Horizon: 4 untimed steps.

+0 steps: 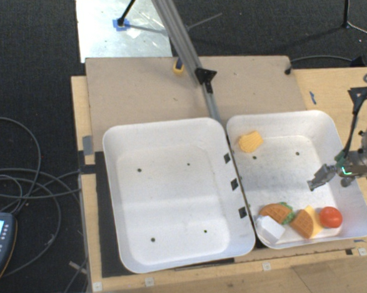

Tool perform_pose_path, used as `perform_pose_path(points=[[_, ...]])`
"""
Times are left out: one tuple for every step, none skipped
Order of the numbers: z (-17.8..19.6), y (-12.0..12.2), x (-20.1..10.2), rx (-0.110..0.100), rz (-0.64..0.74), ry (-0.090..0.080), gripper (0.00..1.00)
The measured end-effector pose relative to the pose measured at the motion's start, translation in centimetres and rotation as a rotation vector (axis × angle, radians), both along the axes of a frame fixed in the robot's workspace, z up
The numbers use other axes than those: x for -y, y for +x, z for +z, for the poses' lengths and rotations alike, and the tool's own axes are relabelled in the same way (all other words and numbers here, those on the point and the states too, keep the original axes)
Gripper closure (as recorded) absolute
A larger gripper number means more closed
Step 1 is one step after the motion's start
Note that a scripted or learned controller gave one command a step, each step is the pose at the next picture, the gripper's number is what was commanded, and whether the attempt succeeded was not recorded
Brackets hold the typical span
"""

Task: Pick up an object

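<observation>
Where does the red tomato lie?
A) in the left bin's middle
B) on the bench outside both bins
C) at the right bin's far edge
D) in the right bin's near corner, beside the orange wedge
D: the red tomato rests in the right bin, at its near corner, next to the orange wedge.

Two white bins (pixel 170 134), five toy foods (all in the right one): yellow piece (pixel 250 142), burger (pixel 277 212), white block (pixel 270 229), orange wedge (pixel 305 222), tomato (pixel 330 217)
</observation>
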<state>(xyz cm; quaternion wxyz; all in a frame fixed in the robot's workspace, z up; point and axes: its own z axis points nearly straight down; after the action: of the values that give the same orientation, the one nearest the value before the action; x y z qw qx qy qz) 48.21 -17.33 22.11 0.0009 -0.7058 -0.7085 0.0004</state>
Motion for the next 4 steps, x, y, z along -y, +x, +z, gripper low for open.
perform_pose_path(points=[[0.2, 0.1, 0.0, 0.004, -0.001, -0.001, 0.0], [-5.5, 1.0, 0.0, -0.001, -0.002, 0.0, 0.0], [-11.6, 0.7, -0.4, 0.0, -0.004, 0.001, 0.0], [-13.0, 0.9, -0.4, 0.004, -0.003, -0.001, 0.0]])
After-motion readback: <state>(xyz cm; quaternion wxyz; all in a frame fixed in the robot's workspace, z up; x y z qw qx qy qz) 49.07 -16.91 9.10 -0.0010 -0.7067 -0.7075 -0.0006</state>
